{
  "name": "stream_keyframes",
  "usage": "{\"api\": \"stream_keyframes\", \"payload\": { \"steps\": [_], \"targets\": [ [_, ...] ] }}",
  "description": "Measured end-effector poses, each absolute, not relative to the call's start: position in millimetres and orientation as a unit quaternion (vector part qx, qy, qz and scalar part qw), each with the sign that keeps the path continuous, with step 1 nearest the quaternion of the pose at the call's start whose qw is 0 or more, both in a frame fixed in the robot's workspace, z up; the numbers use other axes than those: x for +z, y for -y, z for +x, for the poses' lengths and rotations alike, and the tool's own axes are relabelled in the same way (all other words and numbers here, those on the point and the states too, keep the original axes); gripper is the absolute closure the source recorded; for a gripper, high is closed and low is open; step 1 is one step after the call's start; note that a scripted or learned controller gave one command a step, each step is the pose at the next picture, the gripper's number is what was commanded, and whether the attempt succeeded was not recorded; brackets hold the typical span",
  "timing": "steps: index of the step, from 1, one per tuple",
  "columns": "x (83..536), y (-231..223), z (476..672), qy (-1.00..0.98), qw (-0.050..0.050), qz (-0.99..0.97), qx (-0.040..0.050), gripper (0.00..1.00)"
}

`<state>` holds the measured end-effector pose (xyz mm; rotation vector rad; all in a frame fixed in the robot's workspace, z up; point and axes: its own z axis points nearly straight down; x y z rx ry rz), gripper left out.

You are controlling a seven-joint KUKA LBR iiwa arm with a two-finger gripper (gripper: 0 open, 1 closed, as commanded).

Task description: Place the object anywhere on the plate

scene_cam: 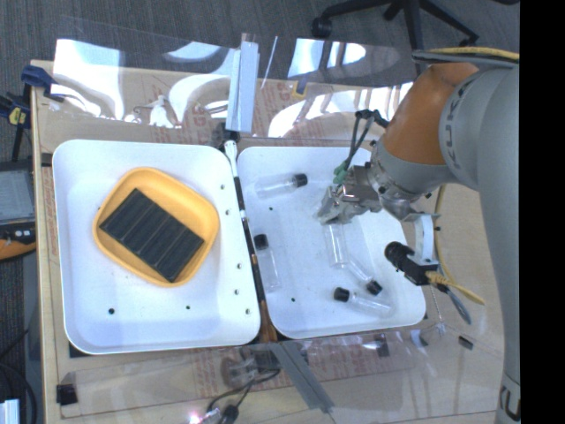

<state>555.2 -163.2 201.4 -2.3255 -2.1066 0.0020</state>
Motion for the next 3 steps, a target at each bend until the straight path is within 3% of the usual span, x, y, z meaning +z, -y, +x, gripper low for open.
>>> {"api": "stream_keyframes", "payload": {
  "steps": [1, 2, 3],
  "targets": [
    [221, 83, 583.4, 0.703, 0.002, -0.711, 0.0009, 1.0],
    [223, 21, 586.8, 0.758, 0.003, -0.652, 0.0025, 1.0],
    [191, -39, 591.4, 0.794, 0.002, -0.608, 0.0021, 1.0]
  ]
}}
